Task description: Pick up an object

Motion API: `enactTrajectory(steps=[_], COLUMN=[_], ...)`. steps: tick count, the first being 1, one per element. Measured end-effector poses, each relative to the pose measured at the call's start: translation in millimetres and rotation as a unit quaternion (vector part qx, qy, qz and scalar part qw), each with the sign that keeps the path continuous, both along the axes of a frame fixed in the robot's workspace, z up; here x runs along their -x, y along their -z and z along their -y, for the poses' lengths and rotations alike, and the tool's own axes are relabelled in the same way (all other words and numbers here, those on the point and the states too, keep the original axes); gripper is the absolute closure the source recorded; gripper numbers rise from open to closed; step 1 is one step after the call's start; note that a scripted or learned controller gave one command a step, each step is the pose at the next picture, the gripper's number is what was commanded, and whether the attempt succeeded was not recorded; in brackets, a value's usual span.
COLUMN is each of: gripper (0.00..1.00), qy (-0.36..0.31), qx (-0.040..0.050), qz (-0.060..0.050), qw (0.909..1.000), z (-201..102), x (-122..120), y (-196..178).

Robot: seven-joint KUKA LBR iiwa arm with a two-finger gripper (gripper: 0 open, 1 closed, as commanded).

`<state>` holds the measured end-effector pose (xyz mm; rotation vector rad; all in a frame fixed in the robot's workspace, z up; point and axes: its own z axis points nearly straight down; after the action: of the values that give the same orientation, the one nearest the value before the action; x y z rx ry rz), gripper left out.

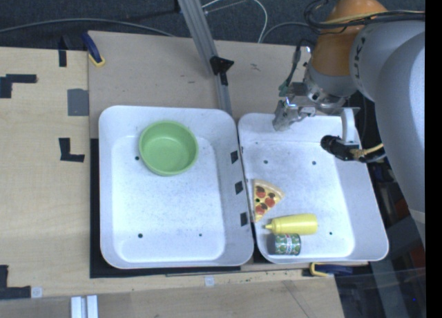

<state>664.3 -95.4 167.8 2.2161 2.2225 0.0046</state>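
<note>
In the right bin [324,171] lie a pizza slice toy [265,198], a yellow mustard bottle [293,224] on its side and a small green can [285,244], all near the bin's front left. A green bowl [168,147] sits in the left bin [166,234], toward its back. My gripper [284,117] hangs over the right bin's back left edge, well behind the pizza slice. Nothing shows between its fingers.
A slanted metal pole [200,30] runs from the top of the view down to the gap between the bins. Cables [242,2] loop on the bench behind the bins. The arm's grey body [394,81] covers the right bin's back right side.
</note>
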Motion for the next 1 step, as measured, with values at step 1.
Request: enactTrajectory(steps=[1], gripper=[1.00], qy=[0.000], qx=[0.0003], qz=[0.000], qw=[1.0000], z=[-0.3], x=[-1.1], y=[-53.5])
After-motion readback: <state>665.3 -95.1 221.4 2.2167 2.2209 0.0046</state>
